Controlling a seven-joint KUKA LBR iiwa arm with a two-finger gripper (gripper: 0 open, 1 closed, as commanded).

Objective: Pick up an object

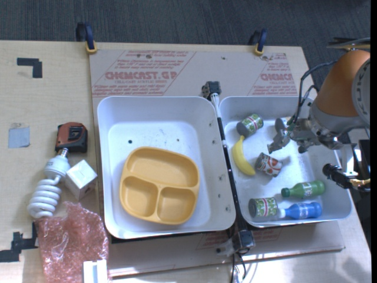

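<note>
The right bin (336, 158) holds a banana (241, 156), a green-labelled can (250, 124) at the back, and a red-and-white can (270, 164) lying in the middle. Along its front lie a green bottle (303, 189), a blue bottle (300, 210) and another can (263, 207). My gripper (290, 142) hovers over the bin's middle, just right of and behind the red-and-white can. Its fingers look spread, with nothing between them.
In the left bin (112, 128) lies a yellow divided plate (159, 184). On the bench to the left are a spiral light bulb (48, 187), a tape measure (72, 137), a white cube (81, 174) and a pink mesh bag (70, 237).
</note>
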